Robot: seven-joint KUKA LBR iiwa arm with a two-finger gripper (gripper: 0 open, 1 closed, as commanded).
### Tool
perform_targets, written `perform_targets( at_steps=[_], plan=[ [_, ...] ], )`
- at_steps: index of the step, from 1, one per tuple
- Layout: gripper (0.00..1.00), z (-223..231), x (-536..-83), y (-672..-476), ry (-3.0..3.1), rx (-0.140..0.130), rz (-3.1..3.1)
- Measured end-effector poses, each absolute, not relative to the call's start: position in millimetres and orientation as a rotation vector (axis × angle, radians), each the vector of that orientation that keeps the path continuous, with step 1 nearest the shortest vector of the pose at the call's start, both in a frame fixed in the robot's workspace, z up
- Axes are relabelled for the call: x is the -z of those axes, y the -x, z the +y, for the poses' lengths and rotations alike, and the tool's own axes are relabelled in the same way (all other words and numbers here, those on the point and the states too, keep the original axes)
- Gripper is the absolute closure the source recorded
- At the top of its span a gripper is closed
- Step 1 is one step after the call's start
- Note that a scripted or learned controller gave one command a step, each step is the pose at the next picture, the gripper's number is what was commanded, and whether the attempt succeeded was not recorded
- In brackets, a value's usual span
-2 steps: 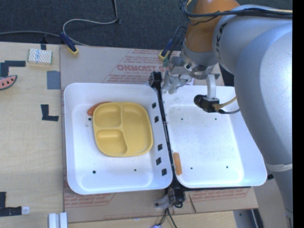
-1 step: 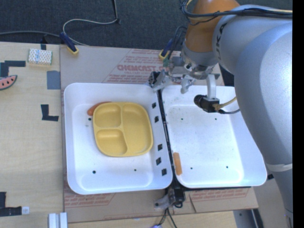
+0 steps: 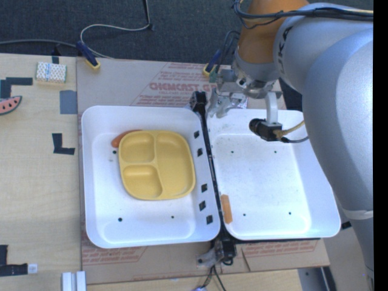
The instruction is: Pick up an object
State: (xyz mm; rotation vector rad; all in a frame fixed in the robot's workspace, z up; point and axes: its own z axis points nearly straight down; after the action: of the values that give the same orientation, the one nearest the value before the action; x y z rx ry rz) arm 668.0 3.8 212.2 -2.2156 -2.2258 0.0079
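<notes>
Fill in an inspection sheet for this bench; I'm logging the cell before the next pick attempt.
Surface: two white bins, left bin and right bin, on cardboard.
Job's things: yellow divided tray in left bin; small orange piece at right bin's left wall.
Clutter: red-orange bit peeking from under the tray.
Grippers: pincer over the bins' top divider, holding nothing visible.
Cables: black cable beyond the bench.
Surroundings: checkered block, tape marks.

A small orange thing hides mostly under the yellow plate, the big grey arm is cut off at the right edge, and the gripper is too blurry to read.
</notes>
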Motion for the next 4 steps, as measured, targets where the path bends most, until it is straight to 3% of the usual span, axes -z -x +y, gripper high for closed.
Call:
perform_targets(
  at_steps=[1, 2, 3, 4],
  plan=[
    [0.00, 3.6, -212.0, -667.9, 2.216, -0.009, -2.226],
    [1.00, 4.0, -221.5, -668.0, 2.214, -0.009, -2.226],
    [0.00, 3.9, -221.3, -668.0, 2.215, -0.010, -2.226],
    [0.00, 27.2, -183.4, -667.6, 2.219, -0.004, -2.222]
  ],
)
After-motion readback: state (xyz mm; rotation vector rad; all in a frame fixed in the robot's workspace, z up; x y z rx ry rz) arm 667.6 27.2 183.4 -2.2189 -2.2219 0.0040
